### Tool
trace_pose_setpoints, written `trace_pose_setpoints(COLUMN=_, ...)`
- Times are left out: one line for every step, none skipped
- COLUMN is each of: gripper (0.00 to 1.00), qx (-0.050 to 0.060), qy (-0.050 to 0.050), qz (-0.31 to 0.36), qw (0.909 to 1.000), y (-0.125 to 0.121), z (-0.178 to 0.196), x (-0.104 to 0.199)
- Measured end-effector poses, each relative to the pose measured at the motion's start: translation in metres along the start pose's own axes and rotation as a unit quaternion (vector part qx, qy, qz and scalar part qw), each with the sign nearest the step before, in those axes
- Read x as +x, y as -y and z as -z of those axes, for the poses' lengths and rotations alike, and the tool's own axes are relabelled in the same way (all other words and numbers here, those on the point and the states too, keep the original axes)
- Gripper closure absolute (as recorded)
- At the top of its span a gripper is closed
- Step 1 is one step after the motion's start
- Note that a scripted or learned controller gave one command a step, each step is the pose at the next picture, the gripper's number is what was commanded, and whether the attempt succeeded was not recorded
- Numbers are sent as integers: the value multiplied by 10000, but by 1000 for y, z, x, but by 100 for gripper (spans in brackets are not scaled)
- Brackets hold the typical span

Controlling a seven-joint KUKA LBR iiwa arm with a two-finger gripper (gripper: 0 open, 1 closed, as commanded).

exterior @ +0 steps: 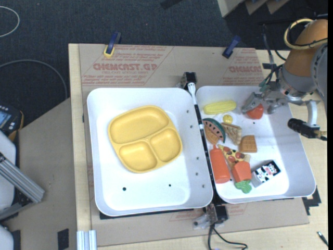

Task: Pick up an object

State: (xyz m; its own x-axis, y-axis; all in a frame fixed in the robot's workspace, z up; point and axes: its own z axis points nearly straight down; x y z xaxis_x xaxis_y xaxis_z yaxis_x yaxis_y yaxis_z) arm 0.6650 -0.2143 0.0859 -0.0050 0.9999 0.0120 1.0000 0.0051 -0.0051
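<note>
the red piece [254, 111] is sitting near the right bin's [299, 155] far edge, looking squat with no clear long axis. the pincer [258, 102] is closing around it, seemingly only by its top, so it may be slipping free on lifting.

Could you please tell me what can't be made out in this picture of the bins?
- End effector, camera view: too small to tell its state, or whether it holds the red item beside it.
- Arm: cut off by the top and right edges.
- Small toys in the right bin: overlapping, too small to identify.
</note>
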Motion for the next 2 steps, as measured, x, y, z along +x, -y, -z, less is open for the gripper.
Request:
trace_pose_setpoints(gripper=100, qx=-35, qy=63, qz=-10, qw=10000, y=0, z=11, x=-5)
trace_pose_setpoints(gripper=100, qx=-64, qy=77, qz=-29, qw=9999, y=6, z=72, x=-9)
